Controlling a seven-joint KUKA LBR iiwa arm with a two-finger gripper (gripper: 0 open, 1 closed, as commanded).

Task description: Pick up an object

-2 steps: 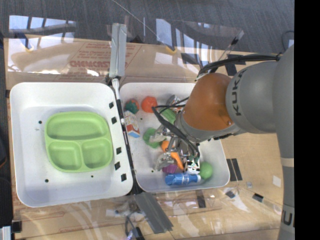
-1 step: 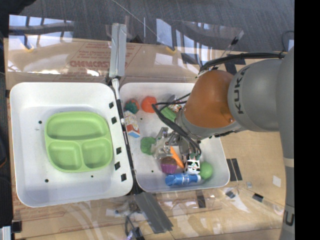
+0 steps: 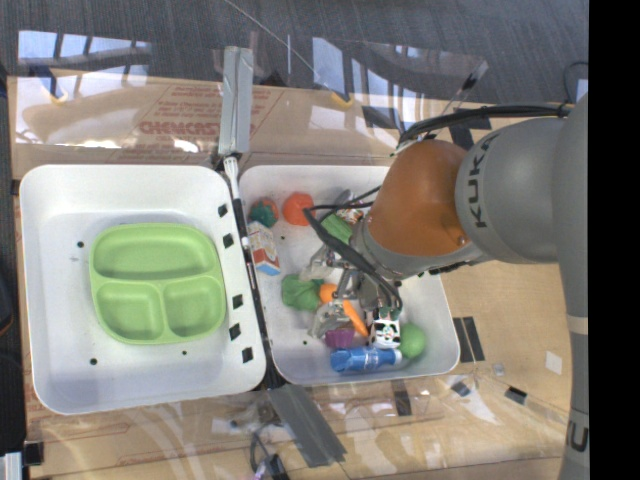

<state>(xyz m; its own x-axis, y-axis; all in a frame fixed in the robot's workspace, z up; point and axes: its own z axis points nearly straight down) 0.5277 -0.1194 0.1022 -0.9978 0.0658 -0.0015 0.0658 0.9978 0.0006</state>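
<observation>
The bench carries two white bins side by side, joined along a hinged divider. The left bin holds a green tray with three compartments, lying flat near the bin's centre.

The right bin serves as the landmark for all remaining items. The arm reaches in from the right, and its orange band sits above the bin's far-right portion. The gripper hangs over the middle of the bin, directly above the pile of toys. Whether its fingers are apart, together or clamped on anything cannot be told, because wrist hardware and clutter cover them.

Contents of the right bin:
- An orange ball lies near the far wall, toward the left.
- A teal toy lies just beside the ball, nearer the left wall.
- A small carton with red and white print rests against the left wall.
- A green lump lies left of centre, just beside the gripper.
- An orange carrot lies beneath the gripper, tilted.
- A purple piece touches the carrot on its near side.
- A blue bottle lies on its side along the near wall.
- A green round toy sits in the near-right corner, next to the bottle
</observation>
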